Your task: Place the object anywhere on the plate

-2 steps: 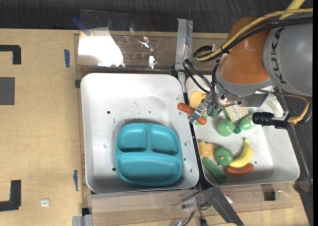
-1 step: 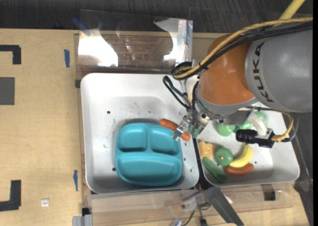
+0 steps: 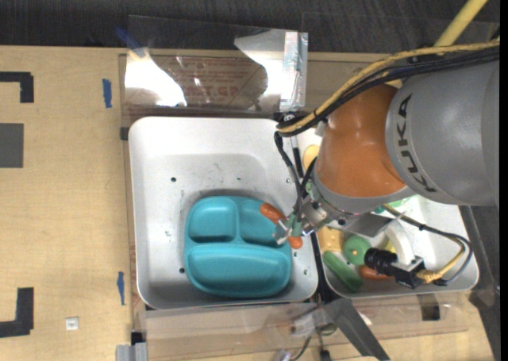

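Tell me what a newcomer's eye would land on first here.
The big grey arm with its orange band, reaching in from the right and covering much of the right bin. Next, the teal plate with compartments, low in the left bin. Then the gripper at the plate's right edge, with a small orange object beside it.

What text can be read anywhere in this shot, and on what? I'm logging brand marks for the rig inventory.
"KUKA": dark letters running down the grey arm, beside its orange band.
Reddish print on the clear plastic sheet above the left bin: too blurred to read.
The teal plate carries no lettering.
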`<move>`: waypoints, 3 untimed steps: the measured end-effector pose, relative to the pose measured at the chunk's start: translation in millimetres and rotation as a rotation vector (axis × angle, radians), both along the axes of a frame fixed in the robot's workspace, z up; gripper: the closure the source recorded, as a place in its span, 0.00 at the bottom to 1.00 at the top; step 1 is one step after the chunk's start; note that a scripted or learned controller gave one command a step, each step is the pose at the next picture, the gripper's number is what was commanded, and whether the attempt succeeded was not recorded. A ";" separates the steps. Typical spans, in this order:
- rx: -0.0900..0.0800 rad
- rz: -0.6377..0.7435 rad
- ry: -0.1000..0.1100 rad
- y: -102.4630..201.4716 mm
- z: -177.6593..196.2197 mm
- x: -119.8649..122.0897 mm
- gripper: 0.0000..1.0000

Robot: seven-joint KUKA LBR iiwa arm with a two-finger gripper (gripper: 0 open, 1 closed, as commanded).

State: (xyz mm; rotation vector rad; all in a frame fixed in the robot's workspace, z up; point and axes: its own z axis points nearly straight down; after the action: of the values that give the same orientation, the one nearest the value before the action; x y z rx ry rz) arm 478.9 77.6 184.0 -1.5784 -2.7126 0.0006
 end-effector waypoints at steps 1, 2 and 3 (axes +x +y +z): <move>-0.002 0.352 -0.008 -23.6 40.7 15.8 1.00; -0.001 0.496 -0.004 -91.7 10.7 34.5 1.00; -0.001 0.778 -0.005 -149.5 0.7 1.1 1.00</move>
State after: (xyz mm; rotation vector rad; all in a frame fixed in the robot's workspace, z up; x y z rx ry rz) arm 480.0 -72.0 184.7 -0.4328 -3.1137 0.0004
